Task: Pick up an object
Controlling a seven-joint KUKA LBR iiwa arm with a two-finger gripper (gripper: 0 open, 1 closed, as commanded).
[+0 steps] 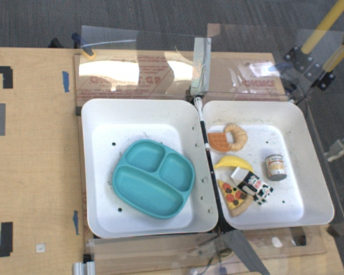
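Observation:
The right bin (pixel 298 208) holds several small objects. A tan bagel (pixel 236 136) rests against an orange waffle (pixel 217 141) near its left wall. Below them lie a yellow banana (pixel 231 162), a black-and-white toy (pixel 253 184) and a pizza slice (pixel 234 196). A small tin can (pixel 275 167) stands to their right. In the left bin (pixel 97 125) sits a teal divided plate (pixel 153 177).
Clear plastic panels (pixel 160 67) stand behind both bins, with a grey post (pixel 200 67) between them. A yellow-and-black stand (pixel 315 50) rises at the upper right. Brown cardboard (pixel 28 165) covers the bench to the left.

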